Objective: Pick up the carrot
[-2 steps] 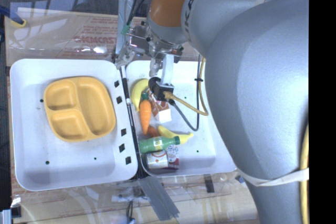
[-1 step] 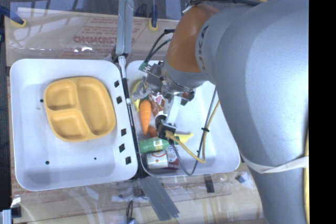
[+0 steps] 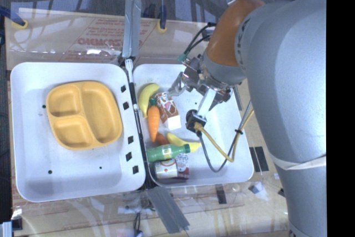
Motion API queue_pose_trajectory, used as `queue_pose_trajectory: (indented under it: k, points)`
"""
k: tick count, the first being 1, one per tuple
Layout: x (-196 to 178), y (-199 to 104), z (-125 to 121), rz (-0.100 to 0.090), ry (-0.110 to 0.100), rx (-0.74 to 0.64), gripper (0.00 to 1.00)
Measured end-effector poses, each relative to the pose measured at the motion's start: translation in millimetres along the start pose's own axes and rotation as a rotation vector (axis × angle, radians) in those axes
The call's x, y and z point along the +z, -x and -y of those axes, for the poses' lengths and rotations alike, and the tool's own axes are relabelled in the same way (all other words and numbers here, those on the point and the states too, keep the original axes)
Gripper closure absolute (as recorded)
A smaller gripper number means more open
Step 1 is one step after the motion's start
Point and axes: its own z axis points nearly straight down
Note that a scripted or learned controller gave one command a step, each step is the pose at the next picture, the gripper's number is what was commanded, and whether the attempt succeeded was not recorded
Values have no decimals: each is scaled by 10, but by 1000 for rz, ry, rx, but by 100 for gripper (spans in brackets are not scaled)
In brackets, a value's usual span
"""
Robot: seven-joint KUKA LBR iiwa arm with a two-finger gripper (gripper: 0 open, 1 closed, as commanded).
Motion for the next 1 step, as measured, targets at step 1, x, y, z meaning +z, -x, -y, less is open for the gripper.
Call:
queue_pose_trajectory:
  k: [1]
  points:
    - [-300,-436,178,0,1,167,0]
